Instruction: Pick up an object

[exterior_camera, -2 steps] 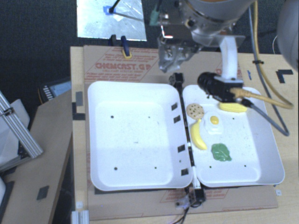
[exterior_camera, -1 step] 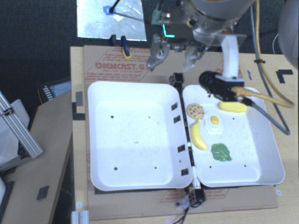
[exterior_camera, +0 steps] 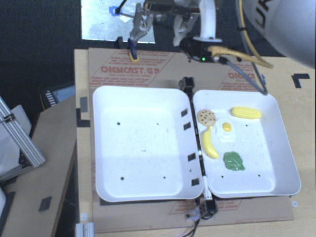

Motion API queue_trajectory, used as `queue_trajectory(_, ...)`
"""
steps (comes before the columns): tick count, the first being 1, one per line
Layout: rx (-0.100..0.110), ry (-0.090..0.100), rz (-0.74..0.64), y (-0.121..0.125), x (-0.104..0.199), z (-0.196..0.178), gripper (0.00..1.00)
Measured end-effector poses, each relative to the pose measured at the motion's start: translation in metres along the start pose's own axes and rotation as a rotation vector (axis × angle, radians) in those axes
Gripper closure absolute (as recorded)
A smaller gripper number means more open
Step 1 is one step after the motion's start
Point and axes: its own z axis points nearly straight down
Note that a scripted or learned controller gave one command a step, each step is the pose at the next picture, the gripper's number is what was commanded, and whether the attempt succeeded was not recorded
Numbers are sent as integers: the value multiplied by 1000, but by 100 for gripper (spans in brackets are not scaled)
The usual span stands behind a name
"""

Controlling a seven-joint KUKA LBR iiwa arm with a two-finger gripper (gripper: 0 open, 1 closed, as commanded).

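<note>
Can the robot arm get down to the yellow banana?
Probably yes. The banana lies uncovered near the right bin's left wall, nothing stacked on it. The gripper hangs beyond the bins, with open space between. The wall's closeness could hinder it.

Claw (exterior_camera: 159, 27) aloft, two fingers apart, holding nothing.
</note>
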Motion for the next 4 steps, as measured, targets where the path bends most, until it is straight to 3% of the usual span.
queue_trajectory(1,-1,1,-2,-2,-2,-12,100)
queue_trajectory(2,5,0,1,-23,0,0,100)
queue_trajectory(3,20,-7,7,-47,0,146,100)
queue_trajectory(4,-4,-1,12,-23,-54,81,100)
